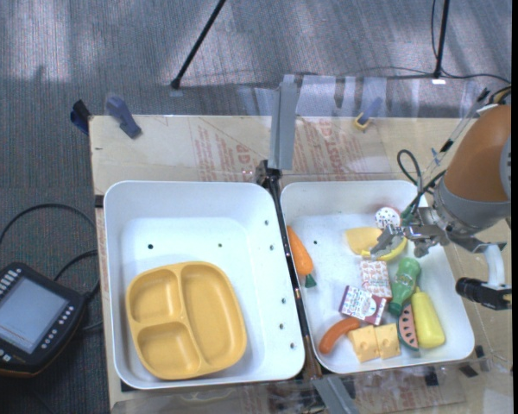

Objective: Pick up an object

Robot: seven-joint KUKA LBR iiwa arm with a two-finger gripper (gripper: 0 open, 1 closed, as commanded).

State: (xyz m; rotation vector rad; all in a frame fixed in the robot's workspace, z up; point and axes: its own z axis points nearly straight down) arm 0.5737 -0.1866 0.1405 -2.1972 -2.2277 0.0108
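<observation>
The right bin (328, 222) holds several toy foods: a carrot (300, 255), a yellow cheese wedge (361, 239), a banana (394, 249), a green bottle (404, 284), a yellow bottle (427, 319), a watermelon slice (407, 327), a sausage (338, 335), a cheese block (373, 342) and two small patterned packets (374, 276). My gripper (403, 235) hangs low over the bin's right half, just above the banana and the green bottle's top. Nothing shows between its fingers. A white dotted ball (387, 217) lies just left of it.
The left bin (155, 210) carries a yellow divided plate (186, 319). A teach pendant (22, 310) lies on the floor at the left. The arm's grey body with its orange band (482, 158) reaches in over the right bin's right rim. A tripod leg (203, 33) stands behind the bench.
</observation>
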